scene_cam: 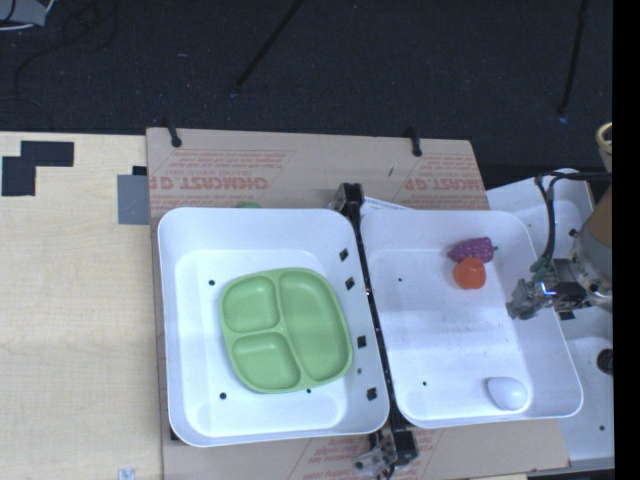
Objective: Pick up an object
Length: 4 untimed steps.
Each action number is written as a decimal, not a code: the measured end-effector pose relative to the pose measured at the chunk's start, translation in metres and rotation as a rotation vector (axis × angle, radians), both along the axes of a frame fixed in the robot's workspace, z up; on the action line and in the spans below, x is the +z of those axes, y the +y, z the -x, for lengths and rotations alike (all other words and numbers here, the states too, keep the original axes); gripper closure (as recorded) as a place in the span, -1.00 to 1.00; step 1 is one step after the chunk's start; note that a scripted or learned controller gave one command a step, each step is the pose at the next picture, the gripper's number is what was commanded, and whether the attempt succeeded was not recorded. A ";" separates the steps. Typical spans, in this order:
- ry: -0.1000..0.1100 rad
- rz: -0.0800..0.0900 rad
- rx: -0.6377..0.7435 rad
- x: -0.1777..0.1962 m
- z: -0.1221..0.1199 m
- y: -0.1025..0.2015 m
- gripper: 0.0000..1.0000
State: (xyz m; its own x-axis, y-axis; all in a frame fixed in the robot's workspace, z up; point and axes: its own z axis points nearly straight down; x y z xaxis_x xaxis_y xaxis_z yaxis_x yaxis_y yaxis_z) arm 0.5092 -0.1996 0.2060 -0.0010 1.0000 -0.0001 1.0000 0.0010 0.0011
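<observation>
White egg-shaped object (507,393) near right bin (440,408) front edge; jaws at right rim, state unclear; mid-floor open.

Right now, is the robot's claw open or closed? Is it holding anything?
End effector: at the right bin's right rim. Open or closed cannot be told, and nothing shows in its grip.

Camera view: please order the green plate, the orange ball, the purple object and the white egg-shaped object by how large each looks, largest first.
1. green plate, by far the largest.
2. white egg-shaped object and purple object: they look alike in size, so I do not rank them.
3. orange ball, slightly smaller.
</observation>
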 end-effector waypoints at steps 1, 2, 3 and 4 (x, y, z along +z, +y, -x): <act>-0.002 0.001 0.001 0.049 -0.001 -0.001 1.00; 0.002 -0.002 0.004 0.054 -0.018 0.047 1.00; 0.004 -0.003 0.005 0.054 -0.024 0.104 1.00; 0.006 -0.002 0.003 0.038 -0.035 0.154 1.00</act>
